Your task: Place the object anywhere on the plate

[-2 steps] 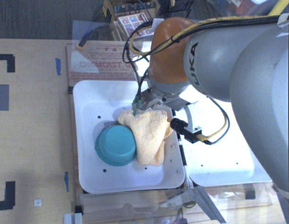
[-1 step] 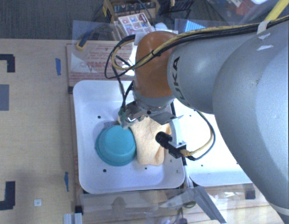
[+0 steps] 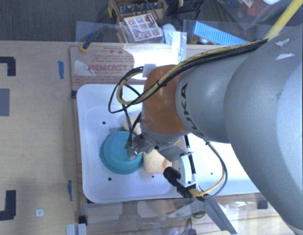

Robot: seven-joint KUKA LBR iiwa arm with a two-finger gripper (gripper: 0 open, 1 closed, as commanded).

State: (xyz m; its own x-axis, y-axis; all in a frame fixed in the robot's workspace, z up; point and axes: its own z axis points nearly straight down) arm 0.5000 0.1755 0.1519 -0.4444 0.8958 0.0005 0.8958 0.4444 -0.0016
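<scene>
Blue plate (image 3: 117, 154) sits under the gripper (image 3: 133, 148); finger state unclear, so any object could drop beside it.

The arm (image 3: 210, 97) is reaching across the white bin (image 3: 92, 180). The gripper (image 3: 133, 148) is hanging over the blue plate (image 3: 117, 155); a pale object (image 3: 152, 161) is lying just beside the plate.

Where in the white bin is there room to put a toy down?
The bin is bare along its left wall and top-left corner, above the blue plate. A strip below the plate is bare too. It is crowded right of the plate, where the arm hangs over a tan object.
</scene>
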